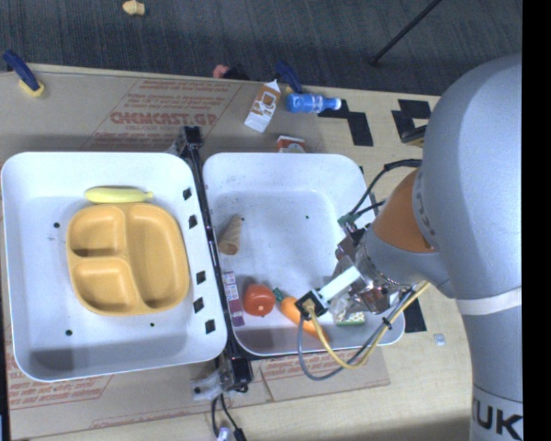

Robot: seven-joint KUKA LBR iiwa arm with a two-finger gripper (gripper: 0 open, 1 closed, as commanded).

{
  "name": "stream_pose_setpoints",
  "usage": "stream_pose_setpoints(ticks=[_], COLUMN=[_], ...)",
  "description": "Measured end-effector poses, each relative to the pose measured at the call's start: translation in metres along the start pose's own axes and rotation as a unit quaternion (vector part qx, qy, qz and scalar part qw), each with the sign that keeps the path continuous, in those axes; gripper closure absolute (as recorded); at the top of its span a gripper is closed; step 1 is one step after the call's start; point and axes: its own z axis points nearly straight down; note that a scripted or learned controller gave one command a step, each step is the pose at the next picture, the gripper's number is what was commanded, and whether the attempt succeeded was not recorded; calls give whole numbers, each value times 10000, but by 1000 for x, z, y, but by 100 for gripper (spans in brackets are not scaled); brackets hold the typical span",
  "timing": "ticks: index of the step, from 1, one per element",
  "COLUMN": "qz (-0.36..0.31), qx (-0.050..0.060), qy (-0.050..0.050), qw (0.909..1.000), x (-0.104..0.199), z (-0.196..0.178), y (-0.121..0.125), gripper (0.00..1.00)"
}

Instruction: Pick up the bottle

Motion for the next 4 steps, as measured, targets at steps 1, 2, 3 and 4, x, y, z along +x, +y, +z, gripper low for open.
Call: stream_pose_setpoints(ticks=[1,2,3,4], qz=[100,255,778,666], qx=[-18,-6,-20,-17], qy=[12,1,7,7], qw=[9999,9997,9970,9978], x=[-11,3,2,-12], z=[-80,-73,-88,-98], y=[30,-7,-4,31], gripper=[100,100,100,100])
